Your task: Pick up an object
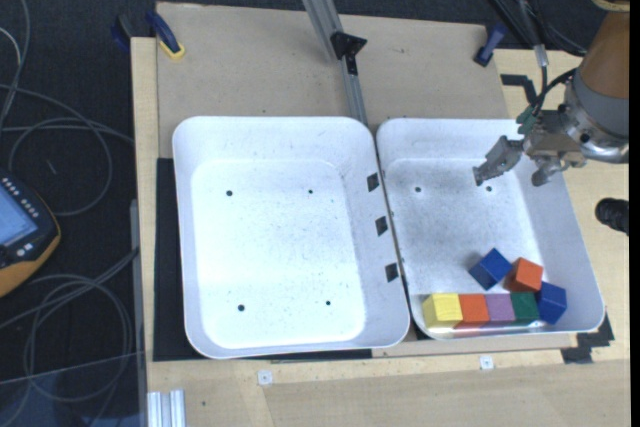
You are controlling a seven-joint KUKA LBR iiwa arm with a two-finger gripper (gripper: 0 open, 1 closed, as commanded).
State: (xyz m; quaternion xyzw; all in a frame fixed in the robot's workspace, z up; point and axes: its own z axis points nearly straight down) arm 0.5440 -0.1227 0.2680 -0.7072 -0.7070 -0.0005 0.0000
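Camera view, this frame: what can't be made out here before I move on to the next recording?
- Tool: small and blurred, so its open or shut state is unclear.
- Arm: cut off by the right edge above the wrist.
- Blocks: crowded in the right bin's near corner; the green one is partly hidden by neighbours, so an exact count is unsure.
- Device: cut by the left edge.

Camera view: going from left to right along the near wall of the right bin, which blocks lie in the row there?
Yellow block → orange block → purple block → green block → blue block, all against the near wall of the right bin.
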